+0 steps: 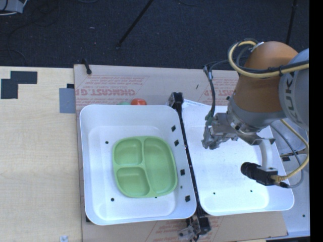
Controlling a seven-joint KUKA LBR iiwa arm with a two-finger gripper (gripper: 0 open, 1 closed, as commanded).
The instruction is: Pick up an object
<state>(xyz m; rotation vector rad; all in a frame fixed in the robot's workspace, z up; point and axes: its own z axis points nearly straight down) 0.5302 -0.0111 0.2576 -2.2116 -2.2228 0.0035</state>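
Note:
A light green divided plate (144, 166) with three compartments lies flat in the middle of the left bin (96, 135). My gripper (211, 141) hangs over the upper left part of the right bin (237, 200), close to the divider between the two bins. It is well to the right of the plate and apart from it. Nothing shows beneath it but the white bin floor.
A small red-orange thing (138, 102) and a bit of green (123, 103) peek over the left bin's far rim. A black cylindrical piece (258, 173) on a yellow hose hangs over the right bin. Black clips (182, 155) line the divider.

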